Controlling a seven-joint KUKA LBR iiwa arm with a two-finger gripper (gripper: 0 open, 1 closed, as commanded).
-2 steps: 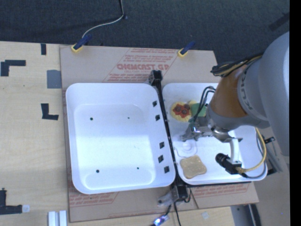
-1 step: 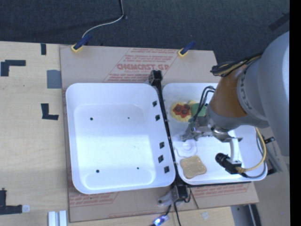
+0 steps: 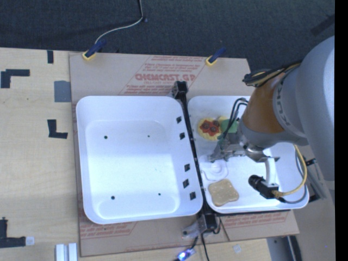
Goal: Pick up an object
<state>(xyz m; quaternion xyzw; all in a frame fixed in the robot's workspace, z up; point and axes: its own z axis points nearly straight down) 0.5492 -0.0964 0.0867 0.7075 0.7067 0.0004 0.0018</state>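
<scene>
The right bin (image 3: 288, 203) holds a yellow toy with a red middle (image 3: 210, 127) near its far left corner, with a green piece (image 3: 232, 125) beside it. A tan bread-like slice (image 3: 223, 192) lies near the bin's front left. Between them sits a small white round thing (image 3: 216, 170), hard to make out against the white floor. My gripper (image 3: 224, 152) hangs low over the bin's middle, just right of the white thing and below the yellow toy. The wrist hides how its fingers stand.
The left bin (image 3: 87, 145) sits next to the right one, split off by a black-clipped divider (image 3: 187, 151). The grey arm with its orange band (image 3: 263, 110) covers the right bin's far right part. Both bins rest on a cardboard sheet (image 3: 157, 75).
</scene>
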